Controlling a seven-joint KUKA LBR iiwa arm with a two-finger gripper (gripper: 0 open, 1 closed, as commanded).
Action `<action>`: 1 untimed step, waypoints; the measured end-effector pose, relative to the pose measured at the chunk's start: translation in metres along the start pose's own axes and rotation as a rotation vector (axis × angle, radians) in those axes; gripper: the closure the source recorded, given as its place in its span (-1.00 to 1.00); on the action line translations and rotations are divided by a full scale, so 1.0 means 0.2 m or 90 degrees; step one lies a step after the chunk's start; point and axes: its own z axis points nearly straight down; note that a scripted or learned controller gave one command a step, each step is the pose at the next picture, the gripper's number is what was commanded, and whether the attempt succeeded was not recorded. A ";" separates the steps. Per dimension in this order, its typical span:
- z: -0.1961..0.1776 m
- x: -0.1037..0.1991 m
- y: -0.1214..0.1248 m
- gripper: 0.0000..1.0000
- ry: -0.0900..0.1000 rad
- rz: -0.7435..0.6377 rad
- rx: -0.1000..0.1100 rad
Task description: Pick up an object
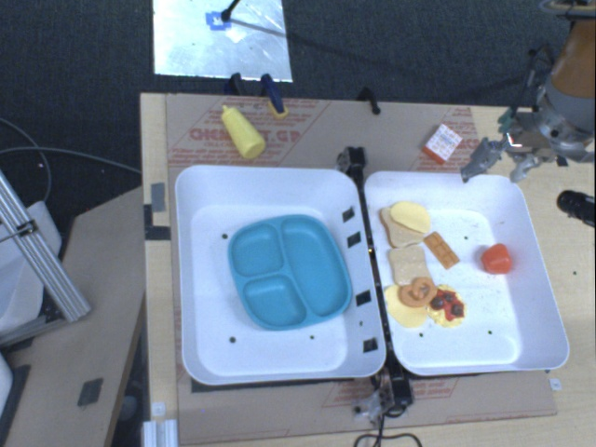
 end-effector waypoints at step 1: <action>0.71 0.08 -0.17 -1.00 0.003 0.001 0.007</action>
